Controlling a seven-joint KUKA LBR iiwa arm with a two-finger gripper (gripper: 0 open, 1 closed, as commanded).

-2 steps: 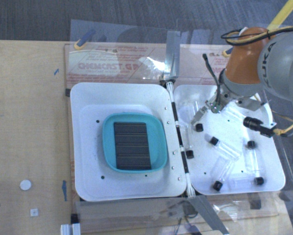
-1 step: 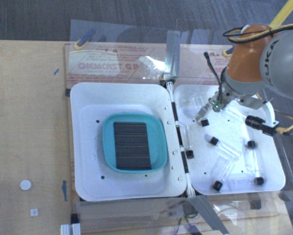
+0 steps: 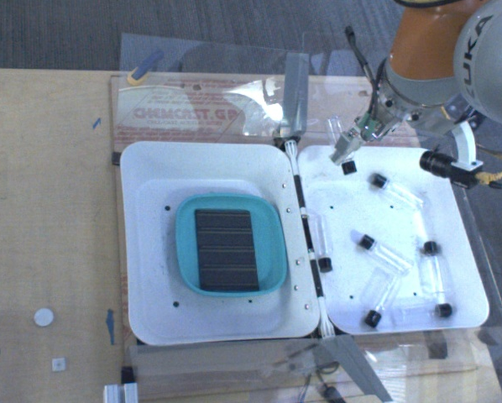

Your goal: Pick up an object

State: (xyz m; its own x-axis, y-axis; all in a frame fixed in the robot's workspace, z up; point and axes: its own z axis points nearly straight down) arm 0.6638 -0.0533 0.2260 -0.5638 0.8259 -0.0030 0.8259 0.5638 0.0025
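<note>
Gripper (image 3: 345,149) at 12 o'clock over right bin (image 3: 465,225), near its back-left corner; a clear black-capped vial (image 3: 345,159) seems pinched between the fingertips, tilted, cap low. Other capped vials (image 3: 385,259) scattered across the bin from 3 to 6 o'clock. Left bin (image 3: 146,225) holds a teal tray (image 3: 186,254) with a dark ribbed block (image 3: 226,248).
</note>
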